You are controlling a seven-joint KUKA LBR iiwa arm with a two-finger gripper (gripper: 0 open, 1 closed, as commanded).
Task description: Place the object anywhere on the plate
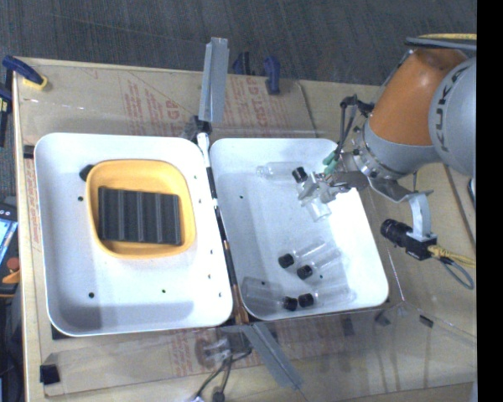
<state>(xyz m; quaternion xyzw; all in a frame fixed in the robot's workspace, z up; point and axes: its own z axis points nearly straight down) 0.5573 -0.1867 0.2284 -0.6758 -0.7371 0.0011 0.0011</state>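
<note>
The wooden bench (134, 90) bears two white bins, left (63, 258) and right (365, 266), side by side.

You'll find the yellow plate (139, 213), dark ribbed centre, lying flat in the left bin (59, 291). Right of the plate, clear black-capped vials (306, 262) lie scattered on their sides.

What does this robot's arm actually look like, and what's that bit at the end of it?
The arm is thick and rounded, with a grey shell, a broad orange band above the wrist and part of the dark KUKA lettering. Thin dark cables run beside the wrist. At its tip sits a small pale, metallic-looking gripper. A black cylindrical part hangs from a light bracket, with a yellowish cable trailing off it.
</note>
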